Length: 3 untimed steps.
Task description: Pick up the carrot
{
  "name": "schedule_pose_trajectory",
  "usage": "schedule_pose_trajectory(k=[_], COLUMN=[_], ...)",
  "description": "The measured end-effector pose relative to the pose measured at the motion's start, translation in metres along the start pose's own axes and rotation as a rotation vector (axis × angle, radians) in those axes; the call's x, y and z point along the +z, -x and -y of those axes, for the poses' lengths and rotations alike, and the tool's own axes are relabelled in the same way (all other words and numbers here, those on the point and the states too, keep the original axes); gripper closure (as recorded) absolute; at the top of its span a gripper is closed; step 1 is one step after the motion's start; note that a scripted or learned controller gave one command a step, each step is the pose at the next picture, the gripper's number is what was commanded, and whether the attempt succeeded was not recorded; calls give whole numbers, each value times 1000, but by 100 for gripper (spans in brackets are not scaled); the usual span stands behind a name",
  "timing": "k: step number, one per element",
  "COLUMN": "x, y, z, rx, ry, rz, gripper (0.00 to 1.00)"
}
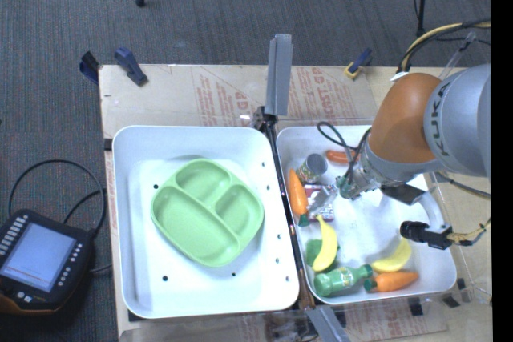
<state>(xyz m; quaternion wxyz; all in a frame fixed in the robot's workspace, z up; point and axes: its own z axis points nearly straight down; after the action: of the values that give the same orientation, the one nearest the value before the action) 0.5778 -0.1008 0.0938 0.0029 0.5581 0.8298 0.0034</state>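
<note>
The right bin (445, 272) is the landmark here. The carrot (296, 194) lies along this bin's left wall, roughly lengthwise and pointing up the wall, with a small can (311, 168) just beside its upper end and a banana (325, 246) near its lower end. A second orange piece (393, 281) sits by the bin's lower right corner beside a green bottle (343, 279), and may be another carrot. The tool (346, 188) hangs over the middle of the bin, close to the can and a short way right of the carrot; whether it is open or closed I cannot tell, as the wrist hides it.

To do this step well, I judge the tool should shift left toward the wall, turn to span the carrot's narrow width, and come down at its middle, clear of the can and wall.
</note>
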Motion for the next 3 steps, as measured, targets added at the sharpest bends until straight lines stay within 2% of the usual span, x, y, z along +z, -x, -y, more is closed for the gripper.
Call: schedule_pose_trajectory(k=[1, 2, 3], x=[-93, -7, 1], y=[-64, -20, -5], z=[50, 10, -26], rx=[-376, -530, -504], ry=[-10, -8, 0], rz=[-5, -5, 3], gripper=[0, 0, 0])
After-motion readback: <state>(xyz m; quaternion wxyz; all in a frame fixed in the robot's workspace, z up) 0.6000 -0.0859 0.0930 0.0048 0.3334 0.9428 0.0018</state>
